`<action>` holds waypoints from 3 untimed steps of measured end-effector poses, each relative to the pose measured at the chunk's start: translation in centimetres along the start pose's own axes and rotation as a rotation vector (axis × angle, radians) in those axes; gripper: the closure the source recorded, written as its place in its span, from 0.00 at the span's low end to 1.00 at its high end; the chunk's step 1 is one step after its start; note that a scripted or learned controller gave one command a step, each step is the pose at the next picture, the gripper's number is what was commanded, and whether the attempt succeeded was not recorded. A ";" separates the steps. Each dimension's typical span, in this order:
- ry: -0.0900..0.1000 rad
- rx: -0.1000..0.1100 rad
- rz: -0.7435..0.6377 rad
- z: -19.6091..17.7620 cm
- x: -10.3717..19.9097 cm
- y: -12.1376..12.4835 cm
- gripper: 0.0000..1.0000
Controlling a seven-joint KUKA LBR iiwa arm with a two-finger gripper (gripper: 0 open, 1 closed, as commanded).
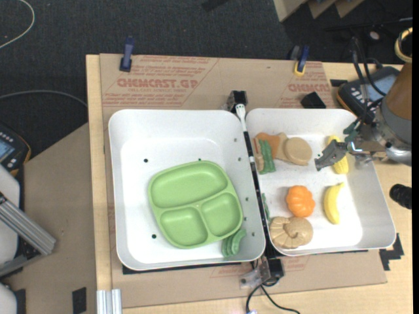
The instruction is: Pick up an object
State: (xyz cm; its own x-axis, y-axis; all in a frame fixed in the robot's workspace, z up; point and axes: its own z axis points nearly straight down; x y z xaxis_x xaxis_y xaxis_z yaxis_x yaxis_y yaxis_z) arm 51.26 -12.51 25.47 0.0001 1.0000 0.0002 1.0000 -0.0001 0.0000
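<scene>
The arm [399,120] comes in from the right, w/ the tool [343,152] low over the upper right part of the right bin [373,237]. One dark finger [327,157] points down-left; the other side is near a yellow item [340,165], partly hidden by the tool, so I cannot tell what it is exactly. Whether the tool is wide or narrow, I cannot tell; nothing is seen clearly between the fingers. In the right bin: a banana [332,203] at mid-right, lying free, just below the tool; an orange pumpkin-like item [300,201] in the middle; a tan croissant-like item [292,232] at the bottom, just under the orange one; a round tan item [296,150] at the top, beside a brown piece [271,142] and a green piece [266,159] near the left wall. Left bin [131,136] holds a green tray [194,204] w/ three compartments, and a small green ribbed item [232,244] at its lower right corner, touching the tray edge. Both bins sit on a brown board [196,77] on the surface, w/ two clamps at the top edge, a blue one [126,54] at left and a blue-yellow one [301,59] at right.
</scene>
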 end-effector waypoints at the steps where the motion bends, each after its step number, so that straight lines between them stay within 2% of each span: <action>1: 0.003 0.010 0.001 8.4 1.5 -3.6 0.00; 2: 0.002 0.004 0.000 17.5 3.4 -2.3 0.00; 3: -0.001 -0.002 0.002 16.0 3.2 -2.3 1.00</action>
State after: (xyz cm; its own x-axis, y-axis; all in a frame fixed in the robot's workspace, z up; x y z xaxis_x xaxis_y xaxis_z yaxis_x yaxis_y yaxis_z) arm 48.96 -9.27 9.48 0.0020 1.0000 -0.0007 1.0000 -0.0020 0.0021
